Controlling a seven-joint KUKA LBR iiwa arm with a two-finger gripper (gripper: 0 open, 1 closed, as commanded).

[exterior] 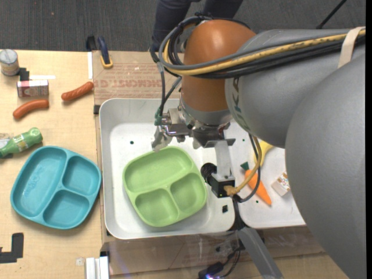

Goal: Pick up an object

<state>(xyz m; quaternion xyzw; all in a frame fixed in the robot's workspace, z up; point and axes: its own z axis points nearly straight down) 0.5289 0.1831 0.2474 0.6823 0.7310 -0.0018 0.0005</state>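
Observation:
A light green divided plate (165, 186) lies flat in the left white bin (113, 156), filling most of its floor. My gripper (183, 137) hangs low over the plate's far rim, under the orange band of the wrist. The wrist and its cables hide the gripper's tip, and I see nothing held in it. In the right bin (273, 214), partly behind the arm, lie an orange carrot (261, 192), a yellow banana (265, 150) and a small white packet (282, 182).
On the wooden bench to the left sit a teal divided plate (55, 186), a green bottle (22, 141), two sausages (30, 107) (77, 91), a small carton (32, 88) and a can (8, 61). The arm's bulk covers the right side.

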